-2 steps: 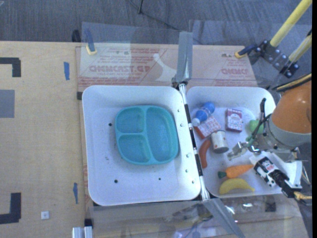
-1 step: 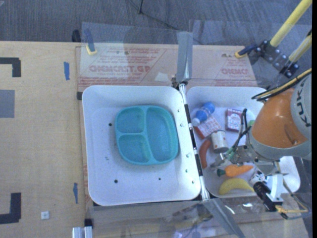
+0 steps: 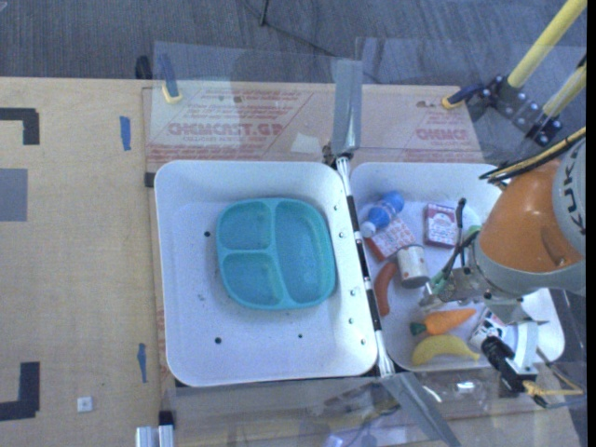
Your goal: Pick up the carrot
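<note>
The hand (image 3: 445, 291) hangs low in the right bin (image 3: 555, 335); whether it is spread or pinched cannot be told. The carrot (image 3: 447, 321) lies on the bin floor just below the hand, apparently ungripped. A banana (image 3: 443, 348) rests beyond the carrot, a small cup (image 3: 411, 265) beside the hand.

Our grey arm (image 3: 559, 203) reaching in from the right, our orange band (image 3: 526, 226) above the wrist, our wrist bent downward, our gripper (image 3: 445, 291) low at the arm's left end, its finger state unclear.
</note>
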